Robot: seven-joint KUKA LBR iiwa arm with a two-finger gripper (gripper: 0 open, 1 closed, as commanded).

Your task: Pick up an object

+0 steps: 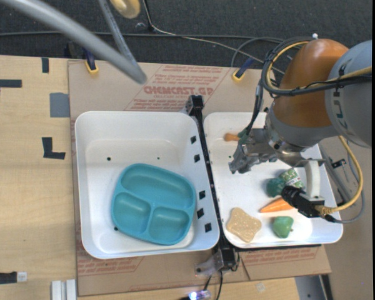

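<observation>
My gripper (242, 162) hangs over the upper left part of the right bin (222, 167), its dark fingers pointing down-left, under the arm's orange band. Nothing shows between the fingers. Below it in the same bin lie a tan bread slice (244, 224), an orange carrot (277, 205), a green vegetable (283, 226) and a dark green piece (277, 186). A small orange item (230, 137) peeks out near the bin's top, just left of the wrist.
The left bin (87, 136) holds a teal divided plate (153, 203). A black divider (202, 161) runs between the bins. A white cylinder (312, 177) and black cabling lie at the right bin's right side. Grey camera-mount bars cross the top left.
</observation>
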